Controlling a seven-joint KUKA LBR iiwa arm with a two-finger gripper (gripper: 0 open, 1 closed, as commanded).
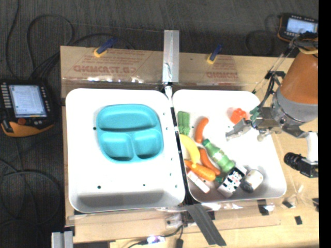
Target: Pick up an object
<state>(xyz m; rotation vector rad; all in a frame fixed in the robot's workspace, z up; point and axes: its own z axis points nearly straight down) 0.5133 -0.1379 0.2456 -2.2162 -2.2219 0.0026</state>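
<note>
The right bin (269, 154) holds a cluster of toys along its left and front sides: a green block (183, 122), an orange piece (200, 129), a yellow banana (190, 149), a green bottle (218, 156) and an orange carrot (206, 170). A small orange-red object (237, 114) lies apart at the back right of the bin. My gripper (232, 126) hangs low over the bin just in front of that object, open, with nothing seen between its fingers. One metal finger (234, 131) points left toward the cluster.
A teal divided tray (129, 130) lies in the left bin (83, 180). Near the right bin's front wall are a white-and-red item (198, 183), a spotted box (232, 180) and a grey-white cylinder (253, 179). A raised divider (175, 138) separates the bins.
</note>
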